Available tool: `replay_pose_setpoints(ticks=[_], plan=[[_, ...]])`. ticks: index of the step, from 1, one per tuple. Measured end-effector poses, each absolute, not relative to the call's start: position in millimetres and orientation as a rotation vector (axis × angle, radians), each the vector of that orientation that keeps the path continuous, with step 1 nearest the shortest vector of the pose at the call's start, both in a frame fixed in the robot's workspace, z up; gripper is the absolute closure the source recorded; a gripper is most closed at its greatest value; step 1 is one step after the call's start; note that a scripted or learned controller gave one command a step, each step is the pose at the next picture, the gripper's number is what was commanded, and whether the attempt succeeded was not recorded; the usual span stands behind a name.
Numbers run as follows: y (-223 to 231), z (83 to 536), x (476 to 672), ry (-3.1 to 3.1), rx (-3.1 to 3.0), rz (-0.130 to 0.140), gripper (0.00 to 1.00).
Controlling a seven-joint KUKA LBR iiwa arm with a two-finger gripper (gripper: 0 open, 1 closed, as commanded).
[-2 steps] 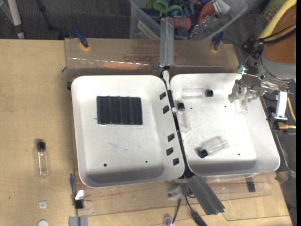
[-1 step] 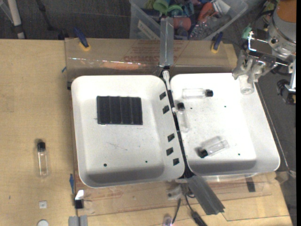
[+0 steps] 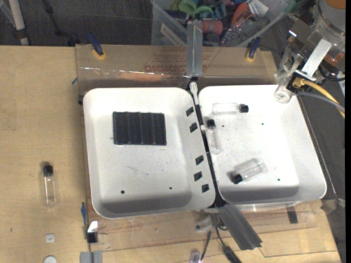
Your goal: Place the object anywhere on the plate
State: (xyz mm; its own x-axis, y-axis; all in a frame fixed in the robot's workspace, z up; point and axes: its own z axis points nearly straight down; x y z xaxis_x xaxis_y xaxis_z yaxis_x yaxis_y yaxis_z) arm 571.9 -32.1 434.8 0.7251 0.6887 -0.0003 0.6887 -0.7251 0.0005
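Observation:
A black ridged plate (image 3: 139, 128) lies flat in the left bin (image 3: 104, 193), towards its back. Three clear vials with black caps lie in the right bin (image 3: 307, 174): one near the back (image 3: 229, 109), one beside the divider (image 3: 211, 137), and one tilted near the front (image 3: 247, 171). My gripper (image 3: 286, 86) hangs over the right bin's back right corner, well apart from all three vials, and nothing shows in its grasp.
A further clear vial (image 3: 49, 184) lies on the wooden bench left of the bins. Behind the bins stands a clear tub (image 3: 219, 7) of colourful items. A divider (image 3: 201, 147) with black tabs runs between the bins.

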Motion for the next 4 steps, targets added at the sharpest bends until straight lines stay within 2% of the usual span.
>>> replay_pose_setpoints(ticks=[1,2,3,4], plan=[[-33,435,567.0,0.644,3.075,0.000,1.00],[-49,434,614.2,0.569,3.090,0.000,1.00],[8,434,567.7,0.312,3.126,0.001,1.00],[25,434,616.5,0.581,3.087,0.001,1.00]])
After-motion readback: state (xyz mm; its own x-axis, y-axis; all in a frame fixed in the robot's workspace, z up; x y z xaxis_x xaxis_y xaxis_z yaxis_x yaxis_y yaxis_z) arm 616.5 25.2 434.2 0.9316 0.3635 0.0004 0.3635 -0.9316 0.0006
